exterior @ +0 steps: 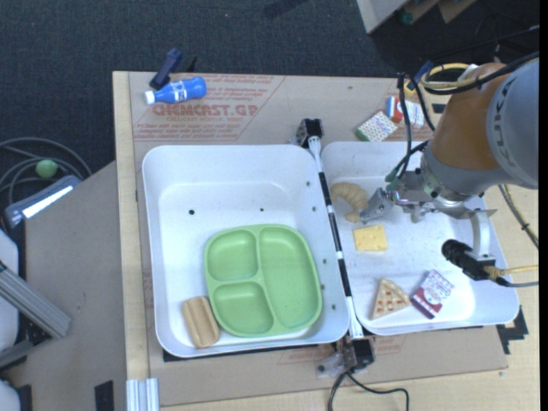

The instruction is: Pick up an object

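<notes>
The croissant (pixel 349 196) sits in the right bin (pixel 479 315), just up from the cheese slice (pixel 370 239), with the gripper (pixel 375 205) right beside it; honestly can't tell how wide it's set. Coming down this close to the divider, it could nudge the pastry away or clip the cheese. The cardboard (pixel 218 101) lettering looks like "CHEMCAST GP", roughly.

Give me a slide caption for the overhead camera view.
KUKA arm's claw poised by a croissant in the right bin; green tray in the left bin.
</notes>
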Tool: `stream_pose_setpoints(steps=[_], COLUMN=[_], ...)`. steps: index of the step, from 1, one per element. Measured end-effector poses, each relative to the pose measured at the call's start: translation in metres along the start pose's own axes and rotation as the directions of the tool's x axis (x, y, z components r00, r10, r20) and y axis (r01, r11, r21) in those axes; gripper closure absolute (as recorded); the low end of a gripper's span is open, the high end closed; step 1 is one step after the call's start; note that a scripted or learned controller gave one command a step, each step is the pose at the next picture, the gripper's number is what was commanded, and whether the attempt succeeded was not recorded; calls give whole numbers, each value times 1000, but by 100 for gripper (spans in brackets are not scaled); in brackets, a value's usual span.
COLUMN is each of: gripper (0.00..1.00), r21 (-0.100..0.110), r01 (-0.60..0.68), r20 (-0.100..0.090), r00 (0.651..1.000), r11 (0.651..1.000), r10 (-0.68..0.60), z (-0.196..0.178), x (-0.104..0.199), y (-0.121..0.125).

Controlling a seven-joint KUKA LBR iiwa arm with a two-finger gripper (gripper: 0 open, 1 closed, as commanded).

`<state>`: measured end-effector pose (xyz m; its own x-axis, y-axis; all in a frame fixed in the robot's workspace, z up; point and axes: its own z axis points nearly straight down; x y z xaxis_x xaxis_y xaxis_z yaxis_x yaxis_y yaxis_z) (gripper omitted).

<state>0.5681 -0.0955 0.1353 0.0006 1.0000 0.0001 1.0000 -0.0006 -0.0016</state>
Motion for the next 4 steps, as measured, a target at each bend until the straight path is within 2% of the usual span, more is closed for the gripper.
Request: stream_pose_setpoints(steps=[1,3,4], gripper=[0,0,100], r21=[1,0,-10], r01=[0,0,-1], r20=[-1,-1,3], r00=[1000,1000,1000], r11=[1000,1000,1000], r10=[0,0,1], z=[51,51,37], x=[3,1,-1], y=[3,-6,-3])
